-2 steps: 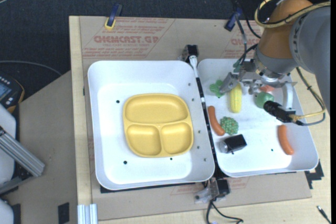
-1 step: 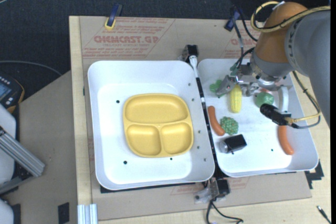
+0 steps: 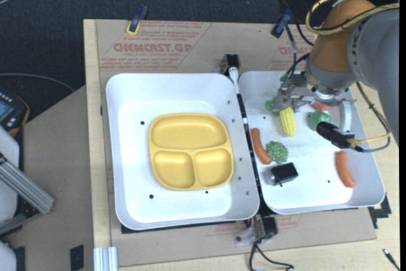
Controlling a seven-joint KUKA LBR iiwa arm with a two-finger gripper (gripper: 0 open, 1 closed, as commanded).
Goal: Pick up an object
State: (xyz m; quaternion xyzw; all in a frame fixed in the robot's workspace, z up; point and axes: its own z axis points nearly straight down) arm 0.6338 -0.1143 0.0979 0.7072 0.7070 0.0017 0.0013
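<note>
Yellow corn cob [image 3: 287,120] lies in the right bin [image 3: 365,190], directly under the gripper [image 3: 293,97], whose open fingers hang just above its upper end without clasping it. Beside the corn sit a broccoli floret [image 3: 276,151], an orange sausage [image 3: 259,145] and a black block [image 3: 283,173], while another sausage [image 3: 345,169] lies farther right.

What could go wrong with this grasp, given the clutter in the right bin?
1. The gripper sits low over the corn cob, with a green piece right beside it; closing might catch both or knock the cob aside.
2. The cob is rounded, so it may slip out.
3. The broccoli, sausage and black block lie just below the cob; a sweep could scatter them.
</note>
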